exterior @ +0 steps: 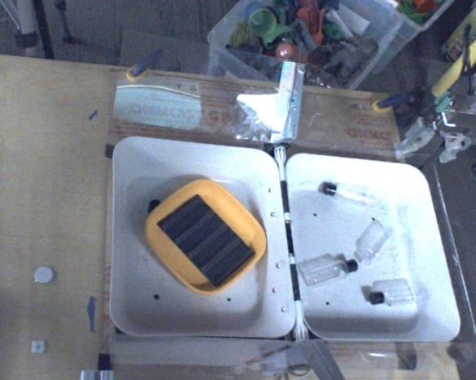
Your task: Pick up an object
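A yellow, rounded-square object (205, 235) with a black ribbed panel on top lies tilted in the left white bin (129, 217). The right white bin (431, 233) holds several small clear plastic bottles. One with a black cap lies near the back (348, 193). Another clear one sits mid-bin (371, 237). A third lies close to the divider (324, 270), and another sits at the front right (394, 293). All of them rest loose on the bin floor, apart from each other.
Behind the bins, a crumpled clear plastic bag and a metal strip (286, 103) lie on the wooden board. A clear tote of toys (317, 23) stands at the back. Clamps and metal fittings (439, 131) sit at the back right. A small round disc (43, 275) lies on the bench at left.
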Tool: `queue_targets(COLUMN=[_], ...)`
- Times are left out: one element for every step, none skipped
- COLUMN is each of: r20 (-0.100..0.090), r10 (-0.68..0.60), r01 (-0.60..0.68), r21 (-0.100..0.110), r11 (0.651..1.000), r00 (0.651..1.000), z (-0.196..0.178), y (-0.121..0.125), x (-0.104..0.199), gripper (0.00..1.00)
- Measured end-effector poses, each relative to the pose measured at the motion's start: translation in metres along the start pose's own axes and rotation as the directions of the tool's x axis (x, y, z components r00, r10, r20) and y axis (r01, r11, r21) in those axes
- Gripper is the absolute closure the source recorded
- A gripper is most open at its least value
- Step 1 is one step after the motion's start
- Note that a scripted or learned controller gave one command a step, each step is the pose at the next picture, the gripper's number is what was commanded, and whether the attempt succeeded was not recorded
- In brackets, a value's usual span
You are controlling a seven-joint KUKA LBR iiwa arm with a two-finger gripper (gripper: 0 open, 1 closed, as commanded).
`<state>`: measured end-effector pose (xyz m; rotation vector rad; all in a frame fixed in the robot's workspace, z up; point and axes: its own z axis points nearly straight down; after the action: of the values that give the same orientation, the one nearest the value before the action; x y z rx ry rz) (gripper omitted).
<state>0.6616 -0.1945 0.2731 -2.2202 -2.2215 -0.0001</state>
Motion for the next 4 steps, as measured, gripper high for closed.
queue_targets(r20=[0.001, 0.003, 0.002, 0.000], r10=[-0.120, -0.158, -0.170, -0.255], r01=[0.120, 0.158, 0.170, 0.255], r21=[-0.001, -0.007, -0.003, 0.001], r11=[0.993, 0.987, 0.986, 0.967], r00=[0.993, 0.987, 0.986, 0.967], z=[0.076, 0.186, 0.017, 0.095], y=[-0.067, -0.052, -0.153, -0.183], x=[0.029, 0.046, 0.026, 0.046], gripper=[0.00, 0.00, 0.00, 0.00])
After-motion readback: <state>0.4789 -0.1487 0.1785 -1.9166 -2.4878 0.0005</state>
